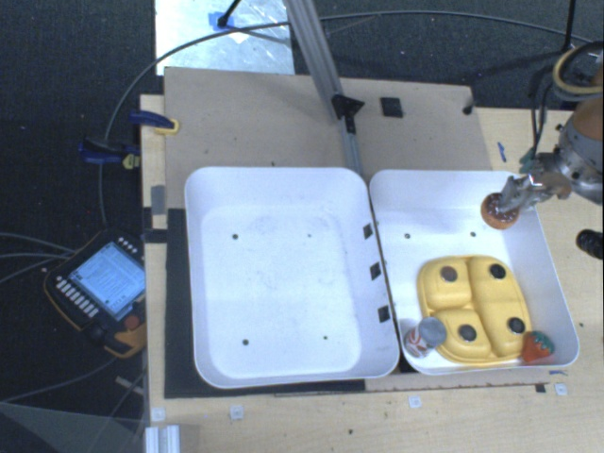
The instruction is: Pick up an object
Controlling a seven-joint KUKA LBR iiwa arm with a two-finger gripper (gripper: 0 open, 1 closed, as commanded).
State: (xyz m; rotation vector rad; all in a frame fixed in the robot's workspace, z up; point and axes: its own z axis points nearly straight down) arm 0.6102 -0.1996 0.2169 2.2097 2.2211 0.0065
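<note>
As you face the bench, right bin [557, 295]: it sits on your right, touching the left bin along their shared wall.
Red object [538, 347]: lies in the right bin's near right corner, touching the yellow piece.
Grey-topped object [430, 332]: rests in the near left corner of the same bin, against the yellow piece.
Yellow moulded piece [472, 302]: four rounded lobes, each with a dark spot; it fills the near half of the right bin.
Left bin [198, 281]: white, with small dark dots on its floor.
Pendant [99, 283]: lies off the bench on your left, screen lit.
Brown round object [497, 215]: sits in the far right part of the right bin, well apart from the yellow piece.
Gripper [508, 200]: directly at the brown round object, reaching in from the right.
Claw state: you cannot tell whether it is released or clenched.
Arm [583, 159]: crosses the bin's far right rim.
Metal pole [316, 50]: slants across the board beyond both bins.
</note>
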